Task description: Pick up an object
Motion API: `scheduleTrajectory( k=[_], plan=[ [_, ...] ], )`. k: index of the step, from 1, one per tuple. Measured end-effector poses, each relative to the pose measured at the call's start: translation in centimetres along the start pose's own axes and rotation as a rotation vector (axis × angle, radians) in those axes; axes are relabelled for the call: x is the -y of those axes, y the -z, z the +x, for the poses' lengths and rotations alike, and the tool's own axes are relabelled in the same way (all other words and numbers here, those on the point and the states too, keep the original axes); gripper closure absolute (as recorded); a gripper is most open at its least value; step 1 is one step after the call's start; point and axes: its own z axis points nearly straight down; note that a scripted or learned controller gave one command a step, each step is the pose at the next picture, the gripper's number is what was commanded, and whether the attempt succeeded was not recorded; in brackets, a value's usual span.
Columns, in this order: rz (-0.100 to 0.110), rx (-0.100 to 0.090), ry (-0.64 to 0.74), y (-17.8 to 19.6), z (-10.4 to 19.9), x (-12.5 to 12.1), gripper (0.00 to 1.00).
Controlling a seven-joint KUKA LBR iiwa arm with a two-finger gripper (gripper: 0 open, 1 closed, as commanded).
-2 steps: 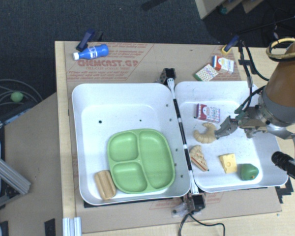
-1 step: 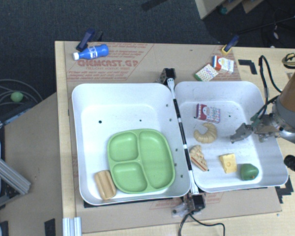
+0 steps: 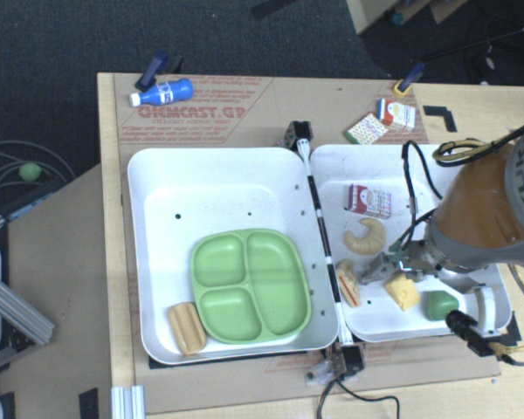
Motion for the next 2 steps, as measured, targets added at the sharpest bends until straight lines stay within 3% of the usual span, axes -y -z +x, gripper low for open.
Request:
scheduleTrajectory(
  k=[1, 2],
  plan=[
    [-0.002, 0.001, 0.000, 0.4, 1.5, -6.9, 0.00],
    [0.002, 0.000, -0.002, 0.0, 1.7, -1.0, 0.00]
  ],
)
